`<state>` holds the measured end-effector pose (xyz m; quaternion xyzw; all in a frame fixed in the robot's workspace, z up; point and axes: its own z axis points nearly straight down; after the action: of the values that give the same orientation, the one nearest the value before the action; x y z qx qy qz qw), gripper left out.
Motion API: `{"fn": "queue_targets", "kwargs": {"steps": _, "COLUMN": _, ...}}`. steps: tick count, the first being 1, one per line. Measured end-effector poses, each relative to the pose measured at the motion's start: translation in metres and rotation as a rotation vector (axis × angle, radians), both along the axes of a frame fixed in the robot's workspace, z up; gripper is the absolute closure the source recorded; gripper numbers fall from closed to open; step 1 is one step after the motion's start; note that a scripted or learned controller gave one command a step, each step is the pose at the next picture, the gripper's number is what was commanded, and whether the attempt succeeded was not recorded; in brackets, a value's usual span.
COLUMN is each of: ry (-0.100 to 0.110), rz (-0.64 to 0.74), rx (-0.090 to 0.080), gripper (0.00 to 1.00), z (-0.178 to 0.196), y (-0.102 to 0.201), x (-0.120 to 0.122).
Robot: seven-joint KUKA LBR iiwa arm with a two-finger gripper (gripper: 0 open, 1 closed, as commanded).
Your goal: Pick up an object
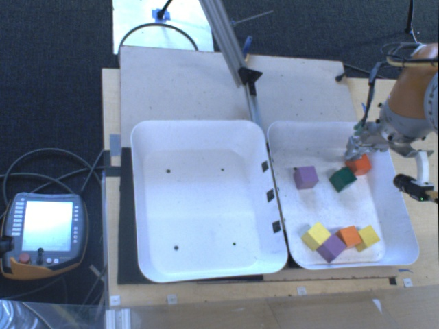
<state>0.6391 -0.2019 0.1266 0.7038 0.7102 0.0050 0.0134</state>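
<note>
In the right bin (391, 249) lie several small blocks. A purple block (306, 177) and a green block (342, 179) sit in the middle, and an orange-red block (359, 164) lies toward the bin's far right side. At the front sits a cluster: a yellow block (317, 236), a purple block (332, 247), an orange block (350, 236) and another yellow block (368, 237). My gripper (358, 149) reaches in from the right and hangs directly over the orange-red block, its tip touching or just above it.
The left bin (147, 184) stands beside the right one, with black clips (269, 195) along the shared wall. A slanted metal pole (226, 29) crosses the back of the bench. A teach pendant (42, 235) lies on the floor at left.
</note>
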Motion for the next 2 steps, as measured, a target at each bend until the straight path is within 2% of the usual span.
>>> {"fn": "queue_targets", "kwargs": {"steps": 1, "ry": 0.019, "rz": -0.004, "rx": 0.009, "gripper": 1.00, "z": 0.045, "y": -0.004, "x": 0.001}}
{"fn": "queue_targets", "kwargs": {"steps": 2, "ry": 0.019, "rz": -0.004, "rx": 0.009, "gripper": 1.00, "z": 0.100, "y": -0.004, "x": 0.002}}
